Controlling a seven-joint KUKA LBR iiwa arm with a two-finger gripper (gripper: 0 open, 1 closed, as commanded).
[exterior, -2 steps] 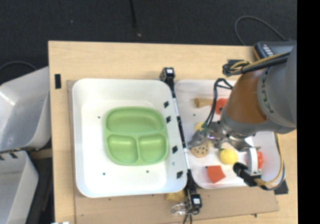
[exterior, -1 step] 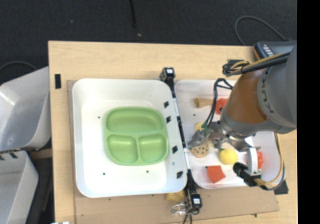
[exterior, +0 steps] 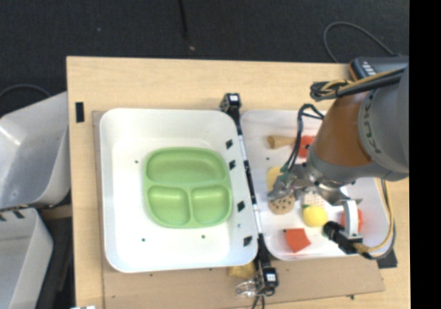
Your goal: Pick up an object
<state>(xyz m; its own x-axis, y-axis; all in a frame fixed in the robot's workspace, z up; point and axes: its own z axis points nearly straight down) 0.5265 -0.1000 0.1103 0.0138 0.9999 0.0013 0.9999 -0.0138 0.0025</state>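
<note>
My gripper (exterior: pixel 288 189) is low in the right bin (exterior: pixel 275 125), at its left middle, hanging from the grey arm with the orange band. Right under and beside it lie a tan round piece with dark dots (exterior: pixel 278 205) and a pale yellow object (exterior: pixel 274 175). A yellow ball (exterior: pixel 315 215) rests just right of the gripper, and a red block (exterior: pixel 297 239) lies near the bin's front. A small tan peg (exterior: pixel 278 141) sits toward the back. Whether anything is between the fingers is hidden by the wrist.
The left bin (exterior: pixel 117 163) holds a green divided plate (exterior: pixel 187 186). A divider with black clips (exterior: pixel 242 176) runs between the bins. An orange-red piece (exterior: pixel 304 145) shows behind the arm, and a red and white object (exterior: pixel 352 216) lies at the right.
</note>
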